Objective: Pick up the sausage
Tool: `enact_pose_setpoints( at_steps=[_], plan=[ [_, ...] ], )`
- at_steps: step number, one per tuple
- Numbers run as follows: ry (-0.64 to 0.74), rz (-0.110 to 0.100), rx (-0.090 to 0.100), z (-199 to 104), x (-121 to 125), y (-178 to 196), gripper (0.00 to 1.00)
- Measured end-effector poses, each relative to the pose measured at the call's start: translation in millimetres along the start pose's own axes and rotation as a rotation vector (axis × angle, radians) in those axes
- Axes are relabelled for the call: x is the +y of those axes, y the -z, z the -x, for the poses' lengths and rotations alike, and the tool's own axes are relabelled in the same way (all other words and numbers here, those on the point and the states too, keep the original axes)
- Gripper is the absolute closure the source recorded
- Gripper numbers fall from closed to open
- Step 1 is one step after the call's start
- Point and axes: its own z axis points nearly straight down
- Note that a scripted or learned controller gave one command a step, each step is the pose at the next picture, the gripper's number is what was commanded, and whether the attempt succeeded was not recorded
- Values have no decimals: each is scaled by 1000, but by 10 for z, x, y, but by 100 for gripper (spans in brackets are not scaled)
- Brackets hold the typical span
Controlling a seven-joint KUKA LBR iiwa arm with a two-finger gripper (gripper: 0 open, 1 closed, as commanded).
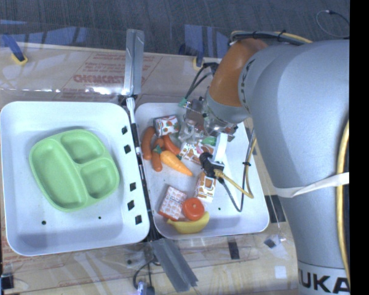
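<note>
A reddish-brown sausage (147,142) lies along the left wall of the right-hand white bin (252,217), just right of the frame's centre, with a second, shorter sausage piece (156,160) beside its lower end and an orange carrot (175,163) angled just to the right of both. Above them sits a small juice carton (166,126), and toward the bin's lower edge are a red-and-white snack packet (171,202), a tomato (194,209) and a banana (188,225) pressed together, with another small carton (206,187) standing nearby. The gripper (194,128) of the grey arm (295,115), reaching in from the right of the frame, hangs over the bin's upper middle, near the sausage but apart from it; whether its fingers are spread or closed cannot be told amid the clutter. In the left-hand bin (24,226) rests a green divided plate (74,168). Both bins sit on the desk (61,72) under a clear sheet.
</note>
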Motion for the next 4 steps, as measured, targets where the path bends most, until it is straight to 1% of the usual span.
enact_pose_setpoints(
  at_steps=[1, 2, 3, 4],
  plan=[
    [-178, -34, -11, -679, 115, 1051, 100],
    [-222, -37, -15, -668, -1232, 806, 100],
    [-207, -35, -15, -1439, -1501, 962, 100],
    [-408, -32, -17, -1745, -1768, 1634, 100]
  ],
)
